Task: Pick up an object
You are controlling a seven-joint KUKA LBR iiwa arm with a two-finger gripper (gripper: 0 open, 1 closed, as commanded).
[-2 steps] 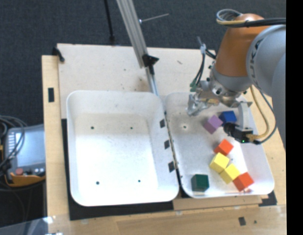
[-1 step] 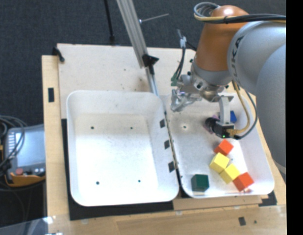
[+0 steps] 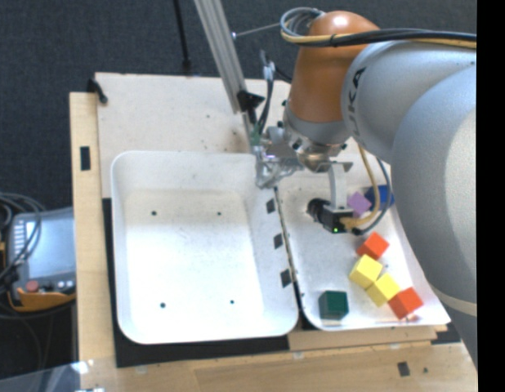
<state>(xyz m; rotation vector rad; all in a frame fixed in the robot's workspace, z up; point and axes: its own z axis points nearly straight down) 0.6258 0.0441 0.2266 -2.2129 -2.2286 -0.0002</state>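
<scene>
Green and blocky, a small cube (image 3: 333, 304) sits at the near edge of the right bin (image 3: 318, 256). Beside it, toward that bin's near right corner, lie an orange-red cube (image 3: 406, 301), two yellow cubes (image 3: 375, 278) and an orange one (image 3: 374, 245) — a purple block (image 3: 359, 202) rests farther in. The left bin (image 3: 191, 243) is smooth white plastic, speckled dark. Both stand on a pale wooden bench (image 3: 171, 113) over dark carpet. At the bins' far edge hangs the gripper (image 3: 273, 163); whether it grips, I cannot tell.
</scene>
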